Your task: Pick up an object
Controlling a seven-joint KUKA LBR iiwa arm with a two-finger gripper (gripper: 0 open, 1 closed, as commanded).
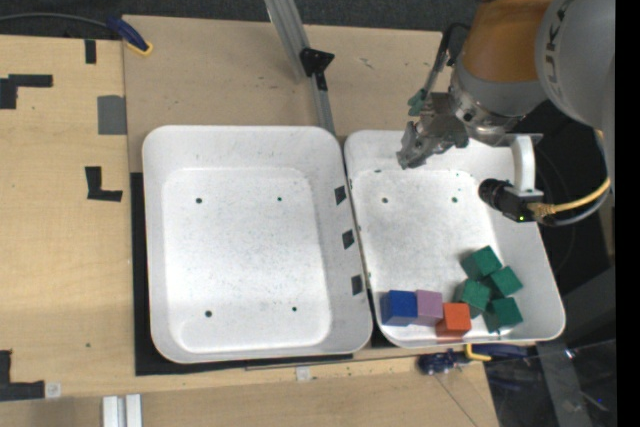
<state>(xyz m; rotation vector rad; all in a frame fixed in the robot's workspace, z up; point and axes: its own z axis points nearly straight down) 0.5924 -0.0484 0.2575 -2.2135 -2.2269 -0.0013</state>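
Small blocks lie in the near right corner of the right bin (400,215): a blue cube (400,305), a lilac cube (429,304), an orange cube (456,318) and several dark green blocks (490,285). My gripper (414,153) hangs over the far left part of the same bin, well away from the blocks. Its dark fingers point down toward the bin floor, and I see nothing between them.
The left bin (245,240) stands beside the right one, their rims touching. A slanted metal pole (285,10) rises behind the bins. The arm's grey body and orange band (520,25) fill the upper right, with a black cable (510,200) over the right bin's rim.
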